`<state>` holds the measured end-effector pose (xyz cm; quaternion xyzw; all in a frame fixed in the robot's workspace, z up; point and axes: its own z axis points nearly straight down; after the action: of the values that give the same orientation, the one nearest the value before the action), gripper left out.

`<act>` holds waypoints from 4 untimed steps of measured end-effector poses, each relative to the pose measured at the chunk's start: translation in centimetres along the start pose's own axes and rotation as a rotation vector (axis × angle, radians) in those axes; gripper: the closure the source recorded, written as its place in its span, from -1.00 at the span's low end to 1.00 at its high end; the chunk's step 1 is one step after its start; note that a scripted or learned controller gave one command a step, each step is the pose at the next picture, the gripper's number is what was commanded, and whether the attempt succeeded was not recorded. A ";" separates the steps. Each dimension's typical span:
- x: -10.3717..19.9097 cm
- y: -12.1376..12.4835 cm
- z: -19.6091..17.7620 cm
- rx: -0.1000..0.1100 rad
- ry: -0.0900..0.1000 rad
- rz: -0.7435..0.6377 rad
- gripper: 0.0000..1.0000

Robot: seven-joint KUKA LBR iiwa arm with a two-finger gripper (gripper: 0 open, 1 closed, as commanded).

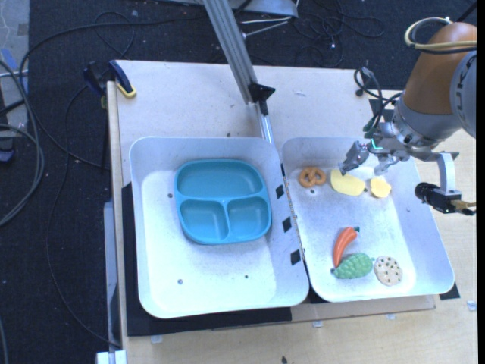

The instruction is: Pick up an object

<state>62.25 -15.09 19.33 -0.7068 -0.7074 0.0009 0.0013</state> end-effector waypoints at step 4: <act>0.0 -0.8 9.0 -0.008 -0.003 0.001 1.00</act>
<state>61.43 -15.13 10.37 -0.7073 -0.7069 -0.0006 -0.0026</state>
